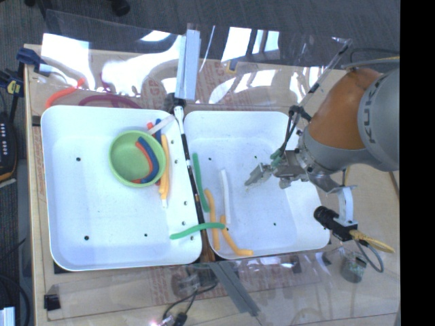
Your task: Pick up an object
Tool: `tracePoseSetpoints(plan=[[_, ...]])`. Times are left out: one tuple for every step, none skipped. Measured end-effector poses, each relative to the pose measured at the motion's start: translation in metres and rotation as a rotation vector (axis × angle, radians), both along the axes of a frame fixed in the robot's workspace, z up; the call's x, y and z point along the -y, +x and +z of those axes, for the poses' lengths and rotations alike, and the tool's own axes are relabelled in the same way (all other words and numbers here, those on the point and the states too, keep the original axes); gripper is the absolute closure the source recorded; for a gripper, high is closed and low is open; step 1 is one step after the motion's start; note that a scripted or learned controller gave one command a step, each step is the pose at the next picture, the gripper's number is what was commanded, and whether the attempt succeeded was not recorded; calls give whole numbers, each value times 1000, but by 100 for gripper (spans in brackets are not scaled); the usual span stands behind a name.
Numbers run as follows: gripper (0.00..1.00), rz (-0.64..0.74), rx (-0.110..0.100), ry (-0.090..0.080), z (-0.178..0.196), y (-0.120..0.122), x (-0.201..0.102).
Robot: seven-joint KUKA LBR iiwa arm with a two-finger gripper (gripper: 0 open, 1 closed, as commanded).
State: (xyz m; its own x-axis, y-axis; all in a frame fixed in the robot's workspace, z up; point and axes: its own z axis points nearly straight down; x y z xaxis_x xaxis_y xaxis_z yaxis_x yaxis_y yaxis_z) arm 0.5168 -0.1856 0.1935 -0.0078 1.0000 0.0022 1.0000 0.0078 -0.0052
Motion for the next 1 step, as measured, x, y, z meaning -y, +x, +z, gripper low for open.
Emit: tracePoseSetpoints(plan=[[0, 228, 0, 1, -68, -5, -41]])
